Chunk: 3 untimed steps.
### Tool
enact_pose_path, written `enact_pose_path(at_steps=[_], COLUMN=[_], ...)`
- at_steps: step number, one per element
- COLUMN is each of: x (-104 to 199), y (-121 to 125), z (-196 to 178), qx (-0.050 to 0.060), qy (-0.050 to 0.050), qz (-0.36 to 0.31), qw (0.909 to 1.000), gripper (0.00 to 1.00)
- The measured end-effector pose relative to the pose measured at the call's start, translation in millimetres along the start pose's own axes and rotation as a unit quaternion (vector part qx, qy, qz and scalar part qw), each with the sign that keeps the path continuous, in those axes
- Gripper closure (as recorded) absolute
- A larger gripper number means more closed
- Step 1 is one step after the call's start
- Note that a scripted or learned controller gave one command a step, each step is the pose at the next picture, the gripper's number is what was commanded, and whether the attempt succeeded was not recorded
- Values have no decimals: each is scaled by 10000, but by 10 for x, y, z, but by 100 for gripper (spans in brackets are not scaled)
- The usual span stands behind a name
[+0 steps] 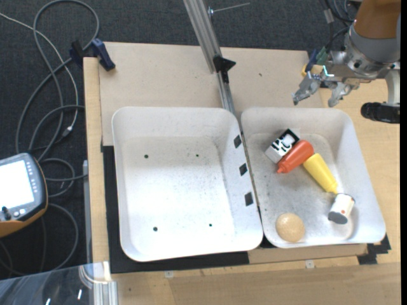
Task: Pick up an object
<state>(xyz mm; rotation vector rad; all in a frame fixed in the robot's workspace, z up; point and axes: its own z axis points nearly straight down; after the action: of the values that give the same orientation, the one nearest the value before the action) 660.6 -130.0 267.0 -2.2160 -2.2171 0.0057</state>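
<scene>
1. camera view: the end effector [323, 90] hangs over the tabletop [159, 75] just beyond the far rim of the right bin [359, 164]; its two fingers stand apart, with nothing between them, so it is open and unloaded.
2. candidate objects all lie in the right bin: a black-and-white block [282, 143], an orange piece [296, 157] touching it, a yellow cone [320, 173], a small white cylinder [341, 208] and a tan ball [290, 227].
3. judgement: the position outside the bin suits an approach from above.
4. obstruction: the block, orange piece and cone lie in contact; the ball sits apart, near the front rim.
5. the cylinder's dark end is possibly a cap; detail is unclear.
6. the left bin [127, 170] adjoins; a metal rail [206, 37] crosses behind.
</scene>
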Motion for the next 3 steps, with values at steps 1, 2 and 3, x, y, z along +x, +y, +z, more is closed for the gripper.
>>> enact_pose_path(at_steps=[1, 2, 3], x=[1, 8, -77], y=[7, 1, -50], z=[-30, 387, 885], qx=[-23, -6, -2], qy=[-6, -7, -7], qz=[-7, 1, 7], qw=[10000, 10000, 10000], gripper=[0, 0, 0])
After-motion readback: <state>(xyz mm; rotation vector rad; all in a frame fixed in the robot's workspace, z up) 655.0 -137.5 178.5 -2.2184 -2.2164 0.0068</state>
